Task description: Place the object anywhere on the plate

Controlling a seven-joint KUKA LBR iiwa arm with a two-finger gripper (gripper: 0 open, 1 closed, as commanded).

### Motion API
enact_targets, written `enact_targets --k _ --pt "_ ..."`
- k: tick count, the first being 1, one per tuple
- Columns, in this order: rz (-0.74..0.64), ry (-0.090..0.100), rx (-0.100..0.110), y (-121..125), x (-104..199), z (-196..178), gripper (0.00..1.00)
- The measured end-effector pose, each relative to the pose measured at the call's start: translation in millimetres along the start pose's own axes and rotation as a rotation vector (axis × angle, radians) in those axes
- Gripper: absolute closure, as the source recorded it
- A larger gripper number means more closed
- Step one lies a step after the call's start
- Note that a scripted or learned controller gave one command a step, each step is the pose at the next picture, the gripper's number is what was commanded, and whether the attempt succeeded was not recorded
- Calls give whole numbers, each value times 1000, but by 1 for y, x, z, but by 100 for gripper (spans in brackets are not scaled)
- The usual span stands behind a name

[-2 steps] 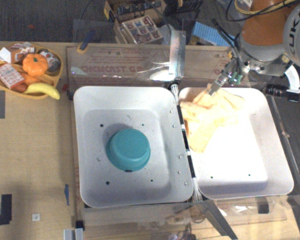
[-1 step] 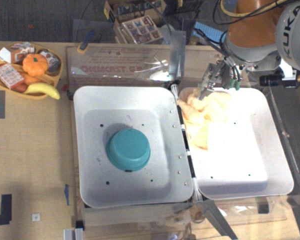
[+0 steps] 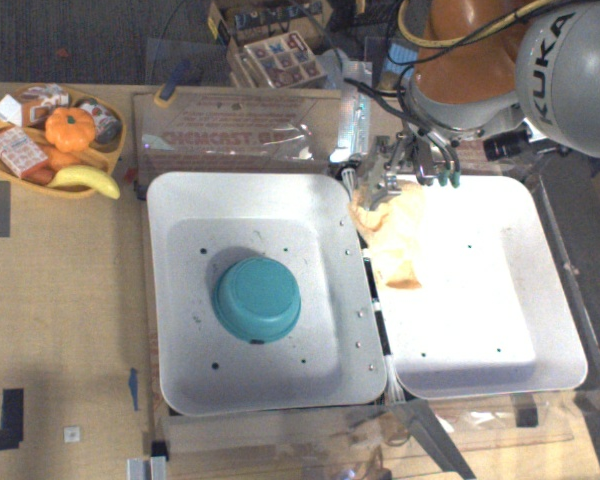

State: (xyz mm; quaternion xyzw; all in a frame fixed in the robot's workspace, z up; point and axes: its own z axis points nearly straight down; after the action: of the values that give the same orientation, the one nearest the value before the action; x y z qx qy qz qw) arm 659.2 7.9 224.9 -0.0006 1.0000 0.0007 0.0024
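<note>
Teal plate (image 3: 258, 298), upside down, sits bare in the left bin (image 3: 180, 208). A pale orange object (image 3: 395, 243) lies in the right bin (image 3: 500, 268) near the divider, below the claw (image 3: 395, 180); whether the claw grips it is unclear. Placing appears undone.

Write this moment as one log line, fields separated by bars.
arm: over right bin | gripper: at orange object | teal plate: left bin, bare | placed: no
</note>
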Motion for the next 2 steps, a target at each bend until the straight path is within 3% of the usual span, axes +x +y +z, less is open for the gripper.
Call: enact_targets --k 2 --pt "-3 1 0 107 17 11 100"
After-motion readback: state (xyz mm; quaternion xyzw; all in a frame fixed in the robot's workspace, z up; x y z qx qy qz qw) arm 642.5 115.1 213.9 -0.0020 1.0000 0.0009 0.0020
